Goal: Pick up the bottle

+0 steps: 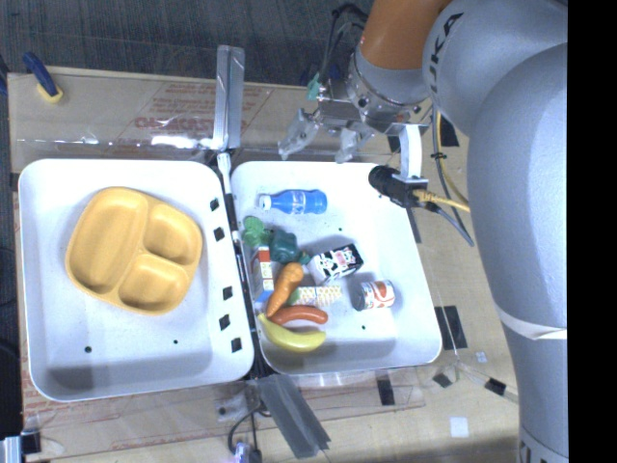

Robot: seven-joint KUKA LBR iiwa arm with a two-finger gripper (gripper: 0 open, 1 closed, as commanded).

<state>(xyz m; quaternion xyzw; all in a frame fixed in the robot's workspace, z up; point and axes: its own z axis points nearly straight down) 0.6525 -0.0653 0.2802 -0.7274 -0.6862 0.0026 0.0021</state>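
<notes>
A small blue bottle (293, 202) with a white cap lies on its side near the back of the right bin (410, 278), cap pointing left. My gripper (320, 143) hangs above that bin's back rim, a short way behind the bottle and slightly to its right. Its two fingers are spread apart with nothing between them. The grey arm with its orange band reaches in from the upper right.
Further forward in the right bin lie a green toy (268, 238), a carrot (285, 286), a small cow-print carton (336, 261), a can (373, 296), a sausage (301, 316) and a banana (292, 336). The left bin (58, 355) holds a yellow divided plate (133, 249).
</notes>
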